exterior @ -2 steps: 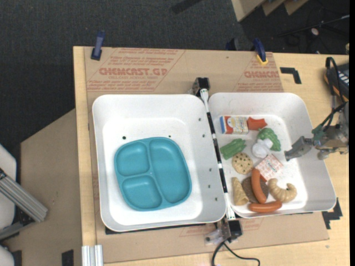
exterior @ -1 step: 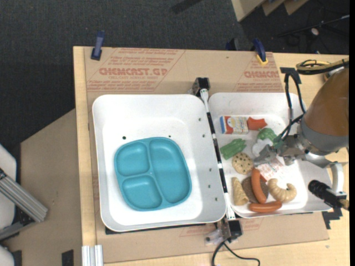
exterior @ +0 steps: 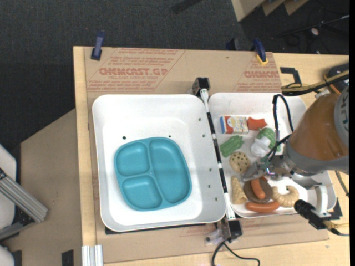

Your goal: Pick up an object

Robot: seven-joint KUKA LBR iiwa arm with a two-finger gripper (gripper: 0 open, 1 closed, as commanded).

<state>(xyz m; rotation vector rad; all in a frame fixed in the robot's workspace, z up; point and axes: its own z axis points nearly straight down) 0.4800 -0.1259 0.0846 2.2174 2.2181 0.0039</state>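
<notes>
Hand [exterior: 260, 173] amid crowded right bin [exterior: 288, 100]

**Arm Positioned Over Right Bin**

The grey arm with orange band [exterior: 321, 129] reaches into the right shallow white bin [exterior: 233, 101]. Its two-finger gripper [exterior: 262, 169] sits low among toy foods. Directly below it lie two reddish-brown sausages [exterior: 260, 195]. Above it: a green pepper-like piece [exterior: 231, 145] and a small white-and-orange carton [exterior: 239, 124]. Well to its left, a teal three-compartment plastic plate [exterior: 152, 172] rests in the left shallow white bin [exterior: 111, 121].
</notes>
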